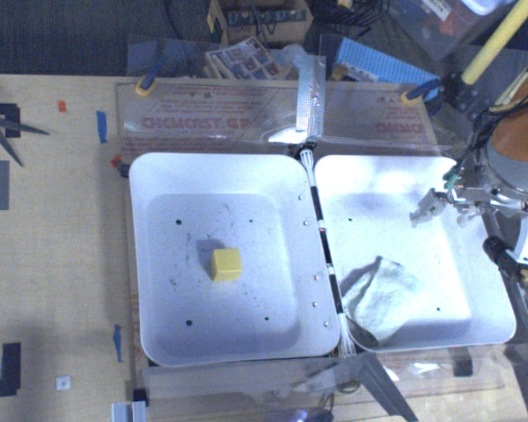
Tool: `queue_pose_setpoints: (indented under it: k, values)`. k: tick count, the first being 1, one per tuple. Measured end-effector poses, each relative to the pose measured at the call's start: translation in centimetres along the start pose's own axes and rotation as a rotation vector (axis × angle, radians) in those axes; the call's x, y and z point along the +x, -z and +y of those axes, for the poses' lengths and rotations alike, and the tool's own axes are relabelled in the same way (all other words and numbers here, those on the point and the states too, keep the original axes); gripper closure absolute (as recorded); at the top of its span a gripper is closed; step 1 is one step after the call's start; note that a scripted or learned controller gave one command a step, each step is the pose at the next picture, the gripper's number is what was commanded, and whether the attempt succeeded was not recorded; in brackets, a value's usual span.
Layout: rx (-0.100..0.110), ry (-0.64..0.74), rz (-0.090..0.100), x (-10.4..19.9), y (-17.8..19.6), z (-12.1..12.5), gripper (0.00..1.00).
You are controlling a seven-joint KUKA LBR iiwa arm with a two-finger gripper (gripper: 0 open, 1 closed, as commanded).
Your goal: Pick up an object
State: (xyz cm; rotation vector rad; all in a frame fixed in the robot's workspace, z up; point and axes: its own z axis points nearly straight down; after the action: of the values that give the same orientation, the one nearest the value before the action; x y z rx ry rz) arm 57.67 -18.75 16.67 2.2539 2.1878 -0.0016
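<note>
A small yellow block point(226, 264) lies near the middle of the left bin point(158, 192). A crumpled white cloth point(383, 295) rests at the front left of the right bin point(370, 183). My gripper point(444, 211) hangs over the right side of the right bin, up and to the right of the cloth and clear of it. Its fingers stand open with nothing between them. The grey arm with its orange band point(515, 143) comes in from the right edge.
A metal divider point(321, 236) separates the two bins. Clear plastic sheeting point(220, 117) held by clamps lies behind them. Cables, boxes and a yellow pole point(502, 29) clutter the back. Wooden bench surface point(44, 236) stretches to the left.
</note>
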Motion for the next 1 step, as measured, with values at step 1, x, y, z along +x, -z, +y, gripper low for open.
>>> queue_pose_setpoints:
  k: [1]
  values:
    - [-0.005,-0.277,0.000,6.74,-7.94,1.84,0.00]
